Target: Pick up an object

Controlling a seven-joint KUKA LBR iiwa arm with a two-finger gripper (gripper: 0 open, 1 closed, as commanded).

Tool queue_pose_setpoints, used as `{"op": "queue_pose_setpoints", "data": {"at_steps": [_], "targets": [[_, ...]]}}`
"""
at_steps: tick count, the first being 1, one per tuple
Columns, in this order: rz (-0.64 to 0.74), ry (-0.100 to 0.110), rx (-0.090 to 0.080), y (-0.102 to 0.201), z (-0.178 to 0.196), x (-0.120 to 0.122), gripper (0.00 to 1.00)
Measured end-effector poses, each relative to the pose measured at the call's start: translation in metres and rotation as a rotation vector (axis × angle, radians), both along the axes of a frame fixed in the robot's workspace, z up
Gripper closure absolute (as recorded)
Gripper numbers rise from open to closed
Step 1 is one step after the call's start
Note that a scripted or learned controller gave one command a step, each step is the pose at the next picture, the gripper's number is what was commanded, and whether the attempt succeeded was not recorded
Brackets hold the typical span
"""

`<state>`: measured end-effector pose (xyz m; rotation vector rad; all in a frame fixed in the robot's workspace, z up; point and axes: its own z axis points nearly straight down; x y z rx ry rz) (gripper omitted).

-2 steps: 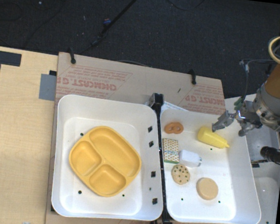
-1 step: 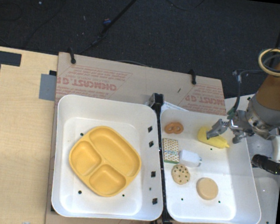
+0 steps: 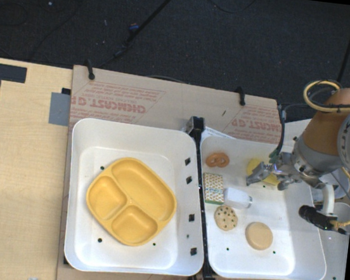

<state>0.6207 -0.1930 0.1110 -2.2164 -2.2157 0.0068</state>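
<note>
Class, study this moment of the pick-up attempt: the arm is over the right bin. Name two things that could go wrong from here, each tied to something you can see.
1. The gripper sits over a yellow object near the right bin's back wall; only part of the object is visible, so a grasp may slip or miss.
2. The pretzel, card, white cup and cookie lie close together beside it; a sweep could knock them about.

a yellow divided tray (image 3: 131, 199) lies in the left white bin (image 3: 83, 156), which stands beside the right white bin (image 3: 299, 261) on brown printed cardboard (image 3: 141, 103) over a pale wooden bench (image 3: 10, 178).
</note>
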Motion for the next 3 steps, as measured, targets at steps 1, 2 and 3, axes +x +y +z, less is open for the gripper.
{"op": "queue_pose_setpoints", "data": {"at_steps": [1, 2, 3], "targets": [[0.000, -0.004, -0.001, 0.001, -0.025, 0.000, 0.00], [0.001, -0.005, -0.002, 0.001, -0.013, 0.000, 1.00], [0.000, -0.010, -0.003, 0.001, 0.030, -0.001, 1.00]]}}
